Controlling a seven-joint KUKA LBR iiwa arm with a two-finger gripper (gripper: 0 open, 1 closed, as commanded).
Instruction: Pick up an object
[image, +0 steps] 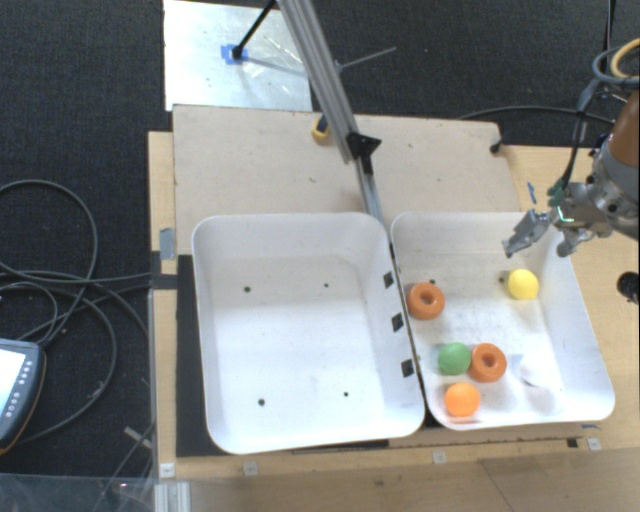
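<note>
The left bin (300, 330) sat on the desk (250, 150), touching the right bin (575, 350) along a shared wall. In the right bin, an orange ring (427, 301) lay near that wall at mid depth. Further right and nearer, a green ball (454, 358) rested just beside a second orange ring (488, 362), with an orange ball (461, 399) just nearer than both, close to the near rim. A yellow ball (522, 284) lay apart from these, toward the far right of the bin. The pincer (540, 236) hung just beyond the yellow ball, over the bin's far right part, its fingers spread with nothing between them.
</note>
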